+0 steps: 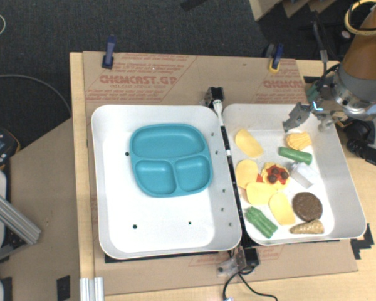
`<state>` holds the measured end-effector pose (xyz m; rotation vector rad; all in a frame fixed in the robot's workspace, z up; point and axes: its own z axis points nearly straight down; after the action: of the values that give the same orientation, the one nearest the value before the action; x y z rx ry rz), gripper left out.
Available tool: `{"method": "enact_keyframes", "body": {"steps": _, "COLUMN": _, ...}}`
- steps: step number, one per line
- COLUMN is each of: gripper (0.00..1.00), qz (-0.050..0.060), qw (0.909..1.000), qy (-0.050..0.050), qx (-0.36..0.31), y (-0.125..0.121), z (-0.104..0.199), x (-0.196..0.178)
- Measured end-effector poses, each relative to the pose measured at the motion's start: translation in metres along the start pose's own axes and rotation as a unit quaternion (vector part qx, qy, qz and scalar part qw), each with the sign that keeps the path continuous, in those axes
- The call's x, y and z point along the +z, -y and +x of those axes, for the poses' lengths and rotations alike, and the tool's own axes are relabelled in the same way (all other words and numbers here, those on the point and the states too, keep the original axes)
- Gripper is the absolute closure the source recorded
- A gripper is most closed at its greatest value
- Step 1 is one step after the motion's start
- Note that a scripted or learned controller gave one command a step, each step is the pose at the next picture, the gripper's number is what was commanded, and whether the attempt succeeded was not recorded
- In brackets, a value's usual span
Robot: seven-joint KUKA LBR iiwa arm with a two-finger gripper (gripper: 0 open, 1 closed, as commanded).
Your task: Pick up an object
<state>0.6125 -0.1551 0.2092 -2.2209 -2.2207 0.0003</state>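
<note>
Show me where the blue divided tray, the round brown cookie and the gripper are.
blue divided tray (170, 158): camera view, its centre ridge.
round brown cookie (307, 205): camera view, its top face.
gripper (297, 119): camera view, its tip.

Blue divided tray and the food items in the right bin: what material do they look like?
Blue divided tray: likely matte moulded plastic; uniform colour, soft rounded compartments. Food items: probably plastic or rubber toy replicas; flat saturated colours, smooth simplified shapes. Can't confirm hardness.

Teal tray (170, 158) in white bin (113, 218) — yellow, green, brown toy food (276, 187).
</note>
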Motion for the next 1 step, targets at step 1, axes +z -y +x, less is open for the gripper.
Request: {"method": "enact_keyframes", "body": {"steps": 1, "gripper": 0.00, "qz": -0.007, "qw": 1.0000, "qy": 0.003, "qx": 0.000, "y": 0.0033, "z": -0.0132, "x": -0.1234}}
